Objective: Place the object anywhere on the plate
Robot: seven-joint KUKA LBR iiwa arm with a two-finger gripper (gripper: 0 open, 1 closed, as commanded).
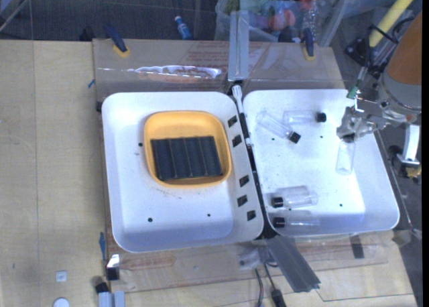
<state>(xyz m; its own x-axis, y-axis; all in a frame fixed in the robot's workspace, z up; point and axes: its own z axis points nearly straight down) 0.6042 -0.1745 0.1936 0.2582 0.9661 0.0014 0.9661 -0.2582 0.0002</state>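
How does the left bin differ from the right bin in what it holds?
The left bin holds one yellow plate with a dark ribbed block on it; the right bin holds several small clear vials scattered loose. The pincer sits over the right bin, with a clear vial just below it, not over the left bin. Both bins are shallow and white.

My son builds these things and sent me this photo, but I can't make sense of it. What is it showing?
One camera looks down at a slant on a bench with two shallow white bins. The left bin holds a yellow plate with a dark ridged insert. The right bin holds several small clear vials with black caps. From the right reaches a robot arm; its end effector hangs over the right bin, with a clear vial just below it. Whether it grips that vial is unclear.
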